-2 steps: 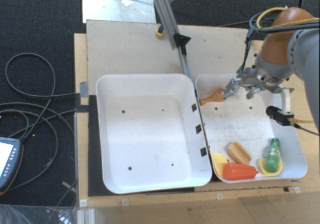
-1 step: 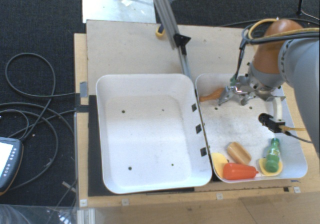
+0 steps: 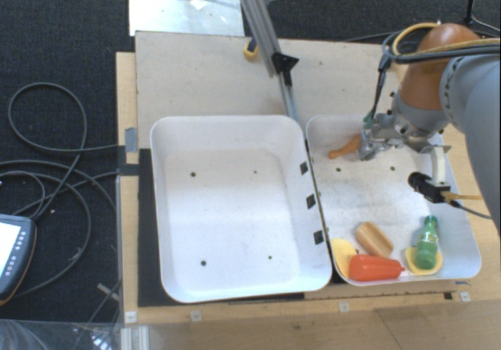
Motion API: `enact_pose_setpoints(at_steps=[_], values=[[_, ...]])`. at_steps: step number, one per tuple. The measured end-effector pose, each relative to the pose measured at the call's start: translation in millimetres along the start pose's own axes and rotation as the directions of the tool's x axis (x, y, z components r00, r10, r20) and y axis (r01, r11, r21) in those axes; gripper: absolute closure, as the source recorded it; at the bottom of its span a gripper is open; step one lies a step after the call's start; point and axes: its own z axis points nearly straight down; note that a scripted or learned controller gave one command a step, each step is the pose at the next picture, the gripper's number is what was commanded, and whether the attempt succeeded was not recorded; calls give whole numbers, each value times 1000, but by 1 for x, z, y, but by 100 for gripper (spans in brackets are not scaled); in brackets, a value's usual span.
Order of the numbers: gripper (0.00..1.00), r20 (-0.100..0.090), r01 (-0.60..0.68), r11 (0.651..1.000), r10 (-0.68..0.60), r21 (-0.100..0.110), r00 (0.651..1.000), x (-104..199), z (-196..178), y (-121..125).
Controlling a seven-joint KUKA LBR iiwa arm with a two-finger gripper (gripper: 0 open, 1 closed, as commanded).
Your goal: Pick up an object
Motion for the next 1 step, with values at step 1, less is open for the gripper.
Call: enact_pose_setpoints(at_steps=[1], values=[[100,0,-1,1000,1,-5,1000,5,-63,-2]])
